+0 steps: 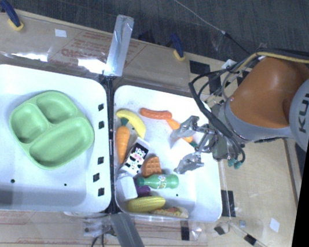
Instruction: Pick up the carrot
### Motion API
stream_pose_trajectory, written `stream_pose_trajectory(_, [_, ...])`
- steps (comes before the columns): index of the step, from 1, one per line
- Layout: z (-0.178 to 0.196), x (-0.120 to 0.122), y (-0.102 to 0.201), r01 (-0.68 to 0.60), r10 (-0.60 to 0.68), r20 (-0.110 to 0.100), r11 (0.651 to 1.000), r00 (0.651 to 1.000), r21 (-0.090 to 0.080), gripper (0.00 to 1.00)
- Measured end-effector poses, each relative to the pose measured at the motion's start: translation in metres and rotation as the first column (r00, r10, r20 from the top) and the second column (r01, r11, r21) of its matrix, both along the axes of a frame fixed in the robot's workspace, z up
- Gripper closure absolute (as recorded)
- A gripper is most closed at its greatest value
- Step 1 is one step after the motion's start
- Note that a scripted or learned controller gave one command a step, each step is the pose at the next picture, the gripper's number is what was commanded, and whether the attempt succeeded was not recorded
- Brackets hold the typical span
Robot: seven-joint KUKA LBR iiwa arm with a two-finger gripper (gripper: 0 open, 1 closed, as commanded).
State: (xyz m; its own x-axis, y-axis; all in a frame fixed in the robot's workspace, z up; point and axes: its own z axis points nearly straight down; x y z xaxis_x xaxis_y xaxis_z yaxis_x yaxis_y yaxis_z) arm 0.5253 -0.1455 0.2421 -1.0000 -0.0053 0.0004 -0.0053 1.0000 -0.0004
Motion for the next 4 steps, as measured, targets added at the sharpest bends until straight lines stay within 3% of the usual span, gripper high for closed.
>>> stream_pose_trajectory(1, [-0.068, 0.037, -0.062, -0.012, 0.012, -0.005, 1.000, 1.000, 0.002, 0.00])
stream_pose_trajectory(2, [-0.152, 0.081, -0.064, 0.053, -0.053, -0.001, 0.999, 0.999, 0.001, 0.00])
stream_pose_trajectory(3, [-0.138, 0.085, -0.063, 0.045, -0.045, 0.008, 0.999, 0.999, -0.001, 1.00])
stream_pose_trajectory(4, [-0.138, 0.084, -0.062, 0.044, -0.044, 0.007, 0.999, 0.999, -0.001, 0.00])
